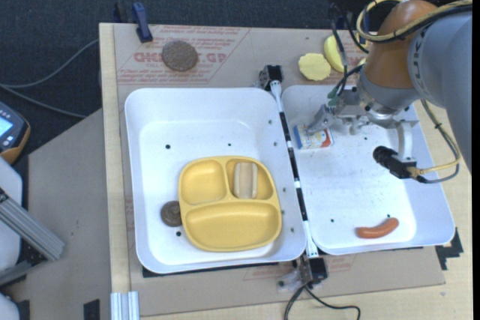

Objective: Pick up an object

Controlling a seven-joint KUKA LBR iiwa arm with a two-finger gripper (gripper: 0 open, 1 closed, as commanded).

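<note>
The right bin (352, 183) holds a small white carton with red and blue print (312, 137) near its left wall and an orange sausage (376, 228) near its front edge. My gripper (332, 115) hangs low over the bin's back left part. It is just above and to the right of the carton, close to it or touching it. The grey wrist and orange band (394, 49) rise behind it.
The left bin (150, 124) carries a yellow divided plate (225, 225) with a pale roll (245, 180) in one compartment, and a brown disc (171, 213) beside it. On the bench behind lie a brown cookie (180, 55), yellow pieces (315, 66) and a blue clip (140, 22).
</note>
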